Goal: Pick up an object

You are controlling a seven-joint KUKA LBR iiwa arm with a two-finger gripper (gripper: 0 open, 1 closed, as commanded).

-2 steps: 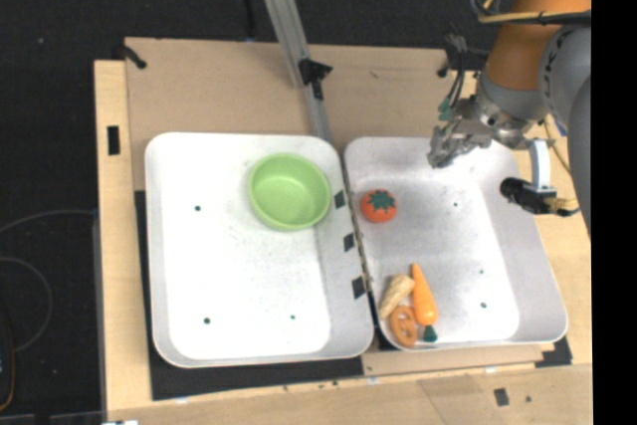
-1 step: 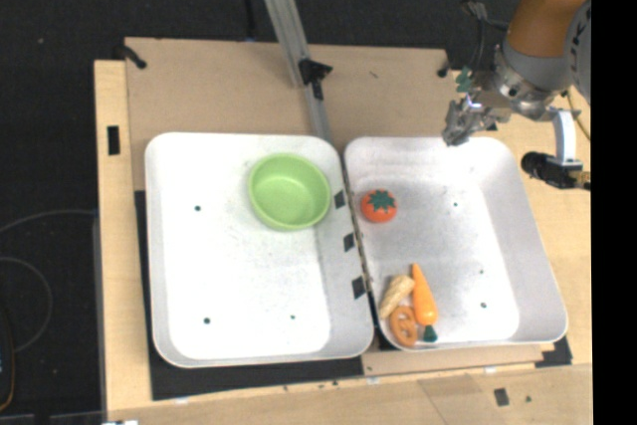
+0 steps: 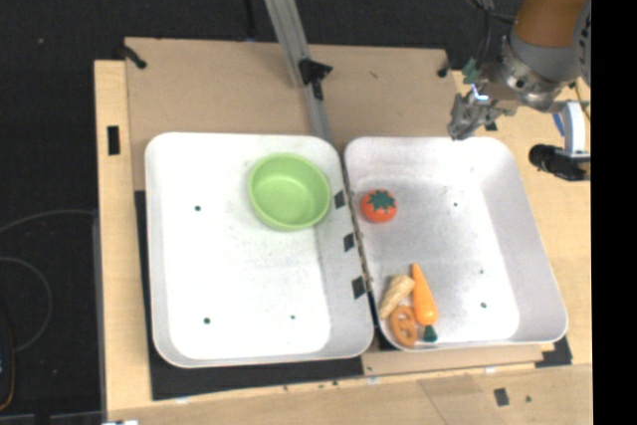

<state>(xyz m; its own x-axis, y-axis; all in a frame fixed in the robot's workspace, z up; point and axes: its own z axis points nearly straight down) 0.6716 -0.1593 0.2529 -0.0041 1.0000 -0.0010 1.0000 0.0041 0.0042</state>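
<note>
The dark two-finger gripper (image 3: 466, 121) hangs above the far rim of the right white bin (image 3: 498, 214), near its far right corner; whether its fingers are apart cannot be told. A red toy tomato (image 3: 378, 205) lies by the left wall, an orange plastic carrot (image 3: 423, 295) at the near left corner, with open floor between.

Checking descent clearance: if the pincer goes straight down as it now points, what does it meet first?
Probably the far rim of the right shallow white bin, below the pincer; depth is unclear from this slant.
</note>
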